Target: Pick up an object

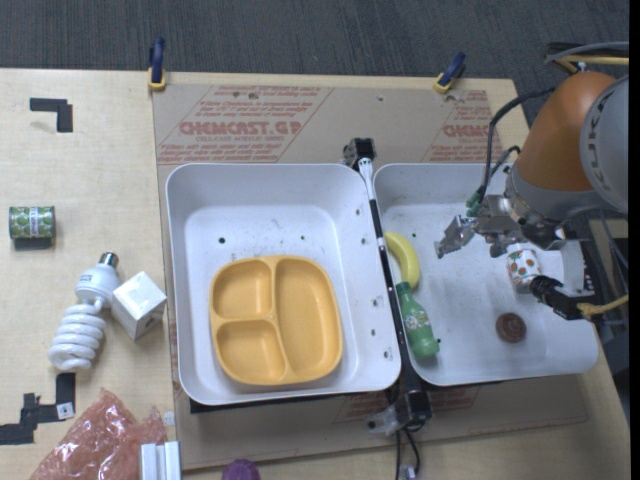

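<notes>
Gripper (470, 230) above right bin (440, 193) — near banana (405, 256); green bottle (417, 326) below.

We note two white bins, left (190, 268) and right (560, 358), smooth plastic with a soft sheen. Yellow divided plate (275, 320): matt plastic, smooth. Banana (404, 256) looks glossy; green bottle (417, 326) shiny plastic. Board beneath the bins (250, 118): printed cardboard or protective paper, matt. Bench top (80, 188): pale wood look, dull. Spiral bulb (80, 323): glossy white glass. Arm's orange band (560, 138): smooth, slightly glossy. Gripper (470, 233): dull grey metal.
</notes>
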`<action>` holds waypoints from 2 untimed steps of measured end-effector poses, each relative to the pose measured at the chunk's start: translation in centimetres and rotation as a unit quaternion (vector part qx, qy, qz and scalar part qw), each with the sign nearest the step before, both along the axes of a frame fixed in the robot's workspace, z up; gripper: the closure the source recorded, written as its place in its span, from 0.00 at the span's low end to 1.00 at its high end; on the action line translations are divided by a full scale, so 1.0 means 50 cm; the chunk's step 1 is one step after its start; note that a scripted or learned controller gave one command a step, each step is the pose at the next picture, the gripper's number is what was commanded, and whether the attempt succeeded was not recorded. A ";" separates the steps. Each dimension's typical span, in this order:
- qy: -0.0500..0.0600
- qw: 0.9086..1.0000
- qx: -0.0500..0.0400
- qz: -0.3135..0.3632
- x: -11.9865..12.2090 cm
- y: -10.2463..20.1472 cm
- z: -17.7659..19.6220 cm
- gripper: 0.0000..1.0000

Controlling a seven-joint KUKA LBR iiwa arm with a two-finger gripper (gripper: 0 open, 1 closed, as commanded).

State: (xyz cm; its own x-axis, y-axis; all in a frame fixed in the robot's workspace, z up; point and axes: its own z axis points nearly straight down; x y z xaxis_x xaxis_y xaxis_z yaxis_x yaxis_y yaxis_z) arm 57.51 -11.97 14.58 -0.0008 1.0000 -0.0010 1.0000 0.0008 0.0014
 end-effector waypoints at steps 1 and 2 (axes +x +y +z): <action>0.001 1.000 0.000 -0.001 -0.095 -0.005 -0.107 0.00; -0.003 1.000 -0.004 -0.004 -0.193 0.033 -0.104 0.00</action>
